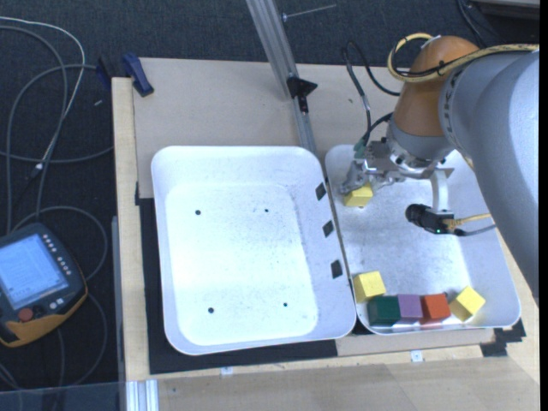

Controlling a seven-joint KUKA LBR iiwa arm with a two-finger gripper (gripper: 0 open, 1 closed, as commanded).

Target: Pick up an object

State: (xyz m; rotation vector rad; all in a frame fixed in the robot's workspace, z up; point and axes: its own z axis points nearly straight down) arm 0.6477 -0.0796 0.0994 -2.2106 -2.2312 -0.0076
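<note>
The tool hung by the far left corner of the right bin, and a yellow block sat clamped between its fingers, seemingly off the floor. The pick looked nearly done; only a clear lift remained, while five blocks lined the near edge.

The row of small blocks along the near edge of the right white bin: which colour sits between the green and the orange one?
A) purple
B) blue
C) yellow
A: the purple block lies between the green block and the orange block.
</note>
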